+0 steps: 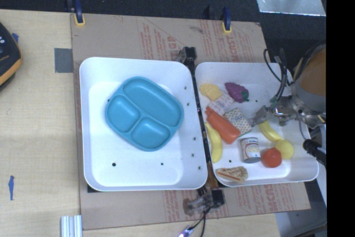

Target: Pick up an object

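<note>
The right bin (260, 72) holds several toy foods: a purple grape bunch (237, 91), a yellow waffle piece (211, 90), an orange carrot (222, 125), a small can (250, 149), a red tomato (271, 157), a lemon (284, 147), a yellow banana (269, 130) and a sandwich (232, 175). My gripper (272, 114) hangs low over the right side of this bin, just above the banana and right of a checkered packet (236, 117). The arm's wrist and cables hide the bin's right edge. Nothing is seen held in the gripper.
The left bin (94, 164) carries a blue divided plate (144, 112). Another yellow banana (214, 142) lies along the right bin's left wall. Clamps (226, 18) pin the cardboard sheet at the back. A yellow and black device (8, 55) sits at the far left.
</note>
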`<state>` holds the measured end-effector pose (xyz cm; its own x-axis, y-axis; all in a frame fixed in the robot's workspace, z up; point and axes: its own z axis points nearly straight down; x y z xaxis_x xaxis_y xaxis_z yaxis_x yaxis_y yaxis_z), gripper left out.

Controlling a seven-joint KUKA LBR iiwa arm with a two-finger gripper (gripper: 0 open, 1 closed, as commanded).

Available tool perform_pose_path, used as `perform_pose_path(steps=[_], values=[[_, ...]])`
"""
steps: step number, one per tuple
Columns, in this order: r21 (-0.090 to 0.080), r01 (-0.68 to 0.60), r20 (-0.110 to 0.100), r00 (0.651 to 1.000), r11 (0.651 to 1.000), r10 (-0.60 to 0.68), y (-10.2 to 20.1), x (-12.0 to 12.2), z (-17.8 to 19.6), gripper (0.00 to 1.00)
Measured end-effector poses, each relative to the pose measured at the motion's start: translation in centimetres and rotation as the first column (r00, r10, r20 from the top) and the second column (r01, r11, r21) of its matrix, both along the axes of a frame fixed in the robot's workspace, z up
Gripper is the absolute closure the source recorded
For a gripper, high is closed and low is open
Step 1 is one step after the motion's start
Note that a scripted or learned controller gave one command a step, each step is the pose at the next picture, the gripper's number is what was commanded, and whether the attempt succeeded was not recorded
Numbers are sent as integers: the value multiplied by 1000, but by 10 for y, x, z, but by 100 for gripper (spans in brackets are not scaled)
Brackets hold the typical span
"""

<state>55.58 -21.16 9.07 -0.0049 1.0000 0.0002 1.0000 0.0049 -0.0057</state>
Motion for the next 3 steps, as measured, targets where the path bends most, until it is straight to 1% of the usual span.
perform_pose_path(steps=[1, 2, 3], values=[[-2, -3, 1, 1000, 1000, 3, -1, 1, 11, 100], [-1, -2, 4, 1000, 1000, 2, 65, 42, 1, 100], [1, 1, 4, 1000, 1000, -1, 107, 48, 70, 100]])
